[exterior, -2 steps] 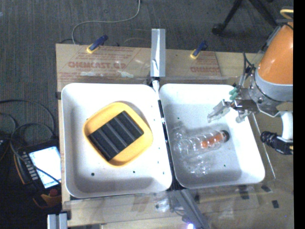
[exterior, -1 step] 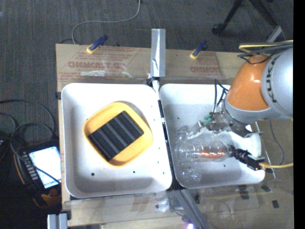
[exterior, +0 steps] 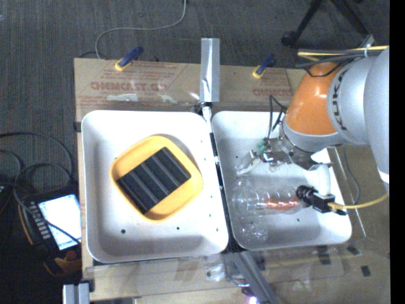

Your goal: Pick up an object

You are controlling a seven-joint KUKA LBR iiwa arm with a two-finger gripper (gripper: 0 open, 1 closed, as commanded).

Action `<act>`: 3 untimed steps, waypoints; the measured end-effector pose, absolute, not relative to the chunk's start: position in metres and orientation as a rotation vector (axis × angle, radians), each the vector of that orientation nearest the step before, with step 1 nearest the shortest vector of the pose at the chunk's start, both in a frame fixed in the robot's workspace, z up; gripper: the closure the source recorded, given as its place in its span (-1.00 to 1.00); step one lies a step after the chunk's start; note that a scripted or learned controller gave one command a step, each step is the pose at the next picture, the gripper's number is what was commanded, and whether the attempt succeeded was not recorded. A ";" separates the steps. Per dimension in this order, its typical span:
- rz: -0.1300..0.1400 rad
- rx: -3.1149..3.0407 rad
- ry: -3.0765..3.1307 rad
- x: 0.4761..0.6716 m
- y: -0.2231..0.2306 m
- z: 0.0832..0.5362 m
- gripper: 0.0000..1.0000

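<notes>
End effector (exterior: 266, 154) hangs low inside a shallow white bin (exterior: 342, 234); whether it is apart or together cannot be told. Just below it in the view, a clear plastic bottle (exterior: 262, 201) lies on its side in the same bin. Well to its left, a yellow rounded block with a black ribbed top (exterior: 157, 177) sits in the neighbouring white bin (exterior: 101, 233).

The gripper (exterior: 267, 154) hangs over the upper middle of the right bin (exterior: 335, 230). Just below it in the view, a clear bottle (exterior: 266, 201) lies across the floor and blocks that side. A plastic scrap (exterior: 245, 164) sits close on its left. Above the gripper the floor is bare up to the back wall. The arm (exterior: 354, 106) covers the room to its right. Farther left, past the rims (exterior: 214, 163), a yellow block (exterior: 157, 177) takes the middle of the left bin (exterior: 104, 138), leaving open strips along the walls.
</notes>
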State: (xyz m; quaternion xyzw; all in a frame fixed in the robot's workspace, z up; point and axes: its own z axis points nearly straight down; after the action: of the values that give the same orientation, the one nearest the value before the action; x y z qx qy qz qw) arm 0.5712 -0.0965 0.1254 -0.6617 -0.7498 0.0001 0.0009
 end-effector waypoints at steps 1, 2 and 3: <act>-0.032 -1.799 -2.622 0.504 -0.122 0.098 -1.00; 0.002 -2.013 -2.413 0.578 -0.179 0.176 -1.00; 0.003 -2.074 -2.357 0.512 -0.163 0.146 -1.00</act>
State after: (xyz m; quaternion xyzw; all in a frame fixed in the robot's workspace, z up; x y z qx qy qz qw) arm 0.5117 -0.1633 0.1459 -0.6605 -0.7508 0.0008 0.0011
